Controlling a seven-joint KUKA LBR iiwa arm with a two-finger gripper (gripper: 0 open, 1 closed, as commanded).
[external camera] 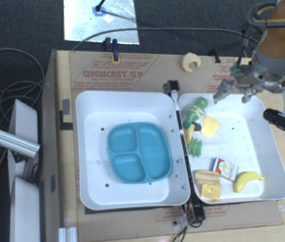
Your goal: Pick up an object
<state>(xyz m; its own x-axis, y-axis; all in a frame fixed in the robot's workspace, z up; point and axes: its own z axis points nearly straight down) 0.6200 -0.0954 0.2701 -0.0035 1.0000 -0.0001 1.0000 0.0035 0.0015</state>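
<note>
Pincer (pixel 236 91) hangs above the right bin's (pixel 273 158) far edge, its two fingers spread apart with nothing between them. Toy food lies in that bin: a green bottle (pixel 196 110) at the far-left corner, a banana (pixel 246 180) near the front. A blue divided plate (pixel 139 152) sits in the left bin (pixel 94 117).
</note>
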